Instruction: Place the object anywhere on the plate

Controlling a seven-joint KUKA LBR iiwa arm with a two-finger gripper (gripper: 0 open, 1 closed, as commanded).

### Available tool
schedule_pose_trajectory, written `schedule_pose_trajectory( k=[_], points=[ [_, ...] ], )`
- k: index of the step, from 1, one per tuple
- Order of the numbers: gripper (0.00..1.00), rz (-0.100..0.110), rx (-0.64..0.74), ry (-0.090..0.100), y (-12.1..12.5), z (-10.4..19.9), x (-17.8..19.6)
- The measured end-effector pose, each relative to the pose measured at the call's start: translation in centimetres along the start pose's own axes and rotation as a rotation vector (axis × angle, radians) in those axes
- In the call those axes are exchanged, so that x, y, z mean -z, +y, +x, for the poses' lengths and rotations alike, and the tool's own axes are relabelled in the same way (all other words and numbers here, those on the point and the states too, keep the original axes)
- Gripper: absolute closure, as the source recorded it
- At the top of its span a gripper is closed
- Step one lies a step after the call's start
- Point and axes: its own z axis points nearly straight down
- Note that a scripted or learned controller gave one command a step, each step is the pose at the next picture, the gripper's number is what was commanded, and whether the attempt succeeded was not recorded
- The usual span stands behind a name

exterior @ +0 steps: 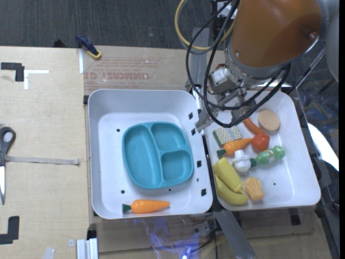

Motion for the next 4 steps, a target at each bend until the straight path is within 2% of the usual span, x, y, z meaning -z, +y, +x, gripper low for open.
schedule_pose_trajectory(
  k=[1,2,3,4],
  points=[
    [0.0,-0.001,0.287,-0.001,1.4,0.3,0.4],
    [0.0,0.004,-0.193,-0.001,3.8,-4.0,7.8],
    [0.0,0.006,-0.451,0.0,5.5,-2.8,11.3],
    [0.0,0.008,-0.649,-0.001,8.0,-3.8,14.4]
  ],
)
